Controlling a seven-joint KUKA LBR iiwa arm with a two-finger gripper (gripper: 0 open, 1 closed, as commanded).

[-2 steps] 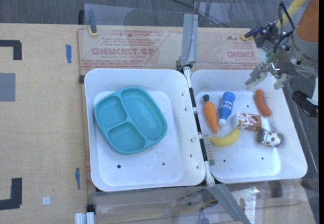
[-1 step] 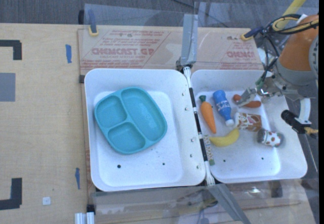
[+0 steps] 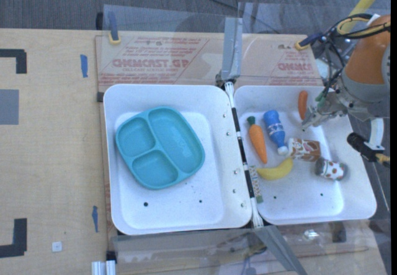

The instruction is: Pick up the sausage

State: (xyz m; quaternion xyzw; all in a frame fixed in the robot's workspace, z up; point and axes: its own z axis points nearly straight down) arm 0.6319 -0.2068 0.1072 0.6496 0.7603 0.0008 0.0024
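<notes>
The sausage (image 3: 302, 105) is a small orange-red link lying near the back wall of the right bin (image 3: 356, 205). My gripper (image 3: 312, 117) hangs low over that bin, just right of the sausage and slightly nearer the front, close beside it. Nothing shows held in it. The grey arm with its orange band (image 3: 366, 66) reaches in from the right edge.
In the right bin lie a carrot (image 3: 257, 141), a blue bottle (image 3: 275, 130), a banana (image 3: 276, 170), a brown-and-white patterned carton (image 3: 305, 149) and a small can (image 3: 330, 170). The left bin (image 3: 124, 205) holds a teal divided plate (image 3: 160, 146).
</notes>
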